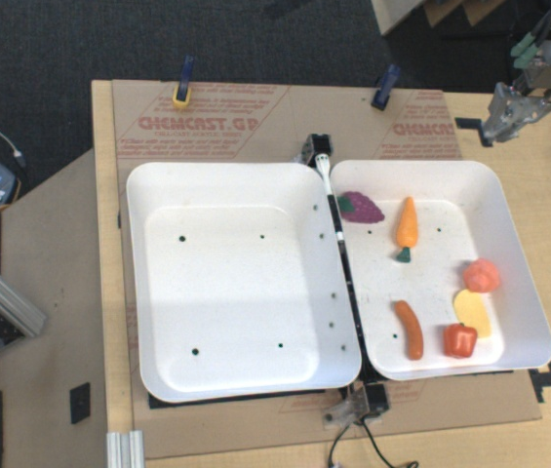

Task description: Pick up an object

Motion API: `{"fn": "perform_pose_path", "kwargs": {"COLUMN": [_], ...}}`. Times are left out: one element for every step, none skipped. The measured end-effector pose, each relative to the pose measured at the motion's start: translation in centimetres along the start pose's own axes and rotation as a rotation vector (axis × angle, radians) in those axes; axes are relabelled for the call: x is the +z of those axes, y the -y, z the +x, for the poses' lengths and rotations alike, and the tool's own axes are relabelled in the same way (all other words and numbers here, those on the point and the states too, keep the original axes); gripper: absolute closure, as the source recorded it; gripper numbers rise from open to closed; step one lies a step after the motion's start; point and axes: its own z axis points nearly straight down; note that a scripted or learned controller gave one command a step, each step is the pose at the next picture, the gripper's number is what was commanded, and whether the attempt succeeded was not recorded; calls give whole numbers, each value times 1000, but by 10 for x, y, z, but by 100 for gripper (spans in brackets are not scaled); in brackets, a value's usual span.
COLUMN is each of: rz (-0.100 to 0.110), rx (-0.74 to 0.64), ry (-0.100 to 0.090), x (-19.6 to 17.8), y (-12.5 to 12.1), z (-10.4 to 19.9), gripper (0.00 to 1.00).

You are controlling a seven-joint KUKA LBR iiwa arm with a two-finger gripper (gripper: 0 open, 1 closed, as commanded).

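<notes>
Six toy foods [407,224] in right bin [519,261]

we see smooth white plastic bins [226,188] w/ slight sheen, matt brown cardboard sheet [285,115] underneath, glossy plastic-looking toy carrot [408,224] & red pepper [459,340], dull metal gripper [509,112], rough dark carpet [109,18]

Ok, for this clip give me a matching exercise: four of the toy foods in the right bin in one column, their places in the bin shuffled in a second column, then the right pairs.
Things:
1. purple grapes
2. carrot
3. sausage
4. red pepper

Places in the right bin:
A. near edge, right of the sausage, touching the yellow piece
B. far left corner, beside the divider
C. lower middle, lying lengthwise on the floor
D. upper middle, green tip pointing toward the near edge

Pairs: 1-B, 2-D, 3-C, 4-A
</notes>
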Motion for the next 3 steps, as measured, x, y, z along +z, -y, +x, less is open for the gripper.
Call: {"fn": "perform_pose_path", "kwargs": {"rz": [4, 1, 3], "rx": [-1, 0, 1], "ry": [-2, -3, -2], "x": [-30, -85, -122], "y": [-13, -36, -72], "z": [58, 115, 164], "gripper": [100, 100, 100]}}
